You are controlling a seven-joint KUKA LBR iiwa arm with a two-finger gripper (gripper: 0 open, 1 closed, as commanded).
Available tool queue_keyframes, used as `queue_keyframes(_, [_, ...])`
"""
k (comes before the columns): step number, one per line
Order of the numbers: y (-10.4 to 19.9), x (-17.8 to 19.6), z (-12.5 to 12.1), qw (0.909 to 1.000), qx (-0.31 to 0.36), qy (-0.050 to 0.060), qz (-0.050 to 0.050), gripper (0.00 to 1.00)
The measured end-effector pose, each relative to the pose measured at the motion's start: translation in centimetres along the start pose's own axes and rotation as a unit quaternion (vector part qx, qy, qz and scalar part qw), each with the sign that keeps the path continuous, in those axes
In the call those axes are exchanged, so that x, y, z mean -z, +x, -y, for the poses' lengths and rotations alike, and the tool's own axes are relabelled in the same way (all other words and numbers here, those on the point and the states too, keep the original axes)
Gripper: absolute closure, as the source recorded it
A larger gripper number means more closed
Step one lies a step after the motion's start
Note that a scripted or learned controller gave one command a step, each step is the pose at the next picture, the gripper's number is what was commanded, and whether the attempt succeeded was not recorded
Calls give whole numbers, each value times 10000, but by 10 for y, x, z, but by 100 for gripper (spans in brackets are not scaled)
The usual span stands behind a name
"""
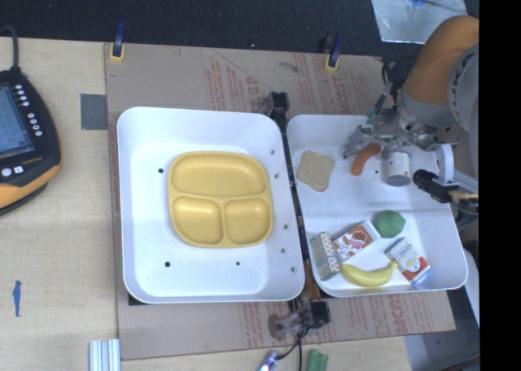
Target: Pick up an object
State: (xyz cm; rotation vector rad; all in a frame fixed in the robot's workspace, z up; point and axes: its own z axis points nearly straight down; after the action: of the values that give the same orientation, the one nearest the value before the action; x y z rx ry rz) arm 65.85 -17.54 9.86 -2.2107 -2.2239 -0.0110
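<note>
The right bin (346, 202) holds a slice of bread (315, 170), an orange-red sausage (361, 161), a green round piece (389, 223), a banana (366, 275), two small red-and-white cartons (356, 239) (408, 259) and a wrapped bar (325, 255). My gripper (368, 143) is down at the far side of this bin, right over the sausage's upper end. The sausage sticks out below and to the left of it. Whether it is gripped or just lies beneath is unclear.
The left bin (146, 198) carries a yellow divided plate (220, 198). A grey cylinder on the wrist (396, 168) hangs beside the sausage. A teach pendant (20, 141) lies on the bench at far left. Clamps (330, 50) pin the cardboard at the back.
</note>
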Motion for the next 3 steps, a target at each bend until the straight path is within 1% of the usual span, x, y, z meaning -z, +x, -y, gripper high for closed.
queue_keyframes(1, [-6,-3,-2,10000,9,-24,-22,0])
queue_keyframes(2, [14,-7,2,10000,-15,19,35,0])
queue_keyframes(3, [0,-6,1,10000,-5,13,-11,0])
